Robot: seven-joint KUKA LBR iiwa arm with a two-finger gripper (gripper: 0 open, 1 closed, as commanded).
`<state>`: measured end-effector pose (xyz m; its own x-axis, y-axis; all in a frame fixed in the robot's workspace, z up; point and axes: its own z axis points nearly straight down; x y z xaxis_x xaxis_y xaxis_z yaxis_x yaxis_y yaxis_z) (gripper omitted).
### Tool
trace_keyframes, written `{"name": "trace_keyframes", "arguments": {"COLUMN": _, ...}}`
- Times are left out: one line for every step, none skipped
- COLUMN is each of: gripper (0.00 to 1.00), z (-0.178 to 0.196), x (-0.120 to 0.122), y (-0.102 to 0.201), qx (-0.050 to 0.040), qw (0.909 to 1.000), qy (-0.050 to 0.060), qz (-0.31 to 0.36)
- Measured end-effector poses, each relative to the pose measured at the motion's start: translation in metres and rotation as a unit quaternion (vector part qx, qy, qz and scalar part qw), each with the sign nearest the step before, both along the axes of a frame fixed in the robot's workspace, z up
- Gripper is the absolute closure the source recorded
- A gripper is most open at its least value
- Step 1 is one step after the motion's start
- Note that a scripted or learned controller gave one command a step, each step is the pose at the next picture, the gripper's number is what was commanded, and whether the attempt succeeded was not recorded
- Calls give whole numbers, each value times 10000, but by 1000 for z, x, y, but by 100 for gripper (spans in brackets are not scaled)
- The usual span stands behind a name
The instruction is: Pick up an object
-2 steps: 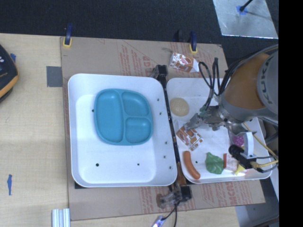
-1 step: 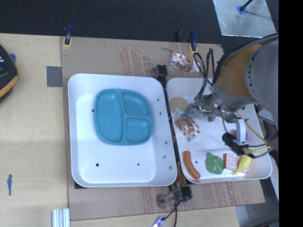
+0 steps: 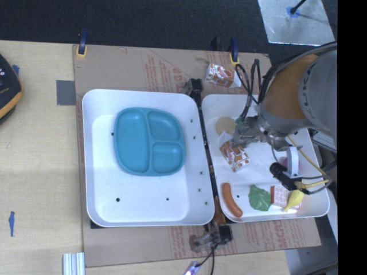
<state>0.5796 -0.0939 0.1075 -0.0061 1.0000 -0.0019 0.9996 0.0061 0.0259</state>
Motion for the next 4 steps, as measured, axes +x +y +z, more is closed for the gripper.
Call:
{"name": "trace_keyframes", "arguments": {"gripper": 100, "z": 128, "x": -16, "y": 57, "qx": 12, "qw": 9999, "qy": 135, "qz": -5}}
{"name": "trace_keyframes", "arguments": {"gripper": 0, "z": 127, "x": -17, "y": 56, "qx": 11, "qw": 9999, "qy": 145, "qz": -8}}
{"name": "trace_keyframes", "arguments": {"gripper": 0, "z": 84, "x": -39, "y": 34, "qx": 3, "qw": 9999, "qy": 153, "qz": -10}}
{"name": "trace_keyframes", "arguments": {"gripper": 0, "z": 1, "x": -18, "y": -3, "qx": 4, "qw": 9999, "qy": 156, "qz": -10}}
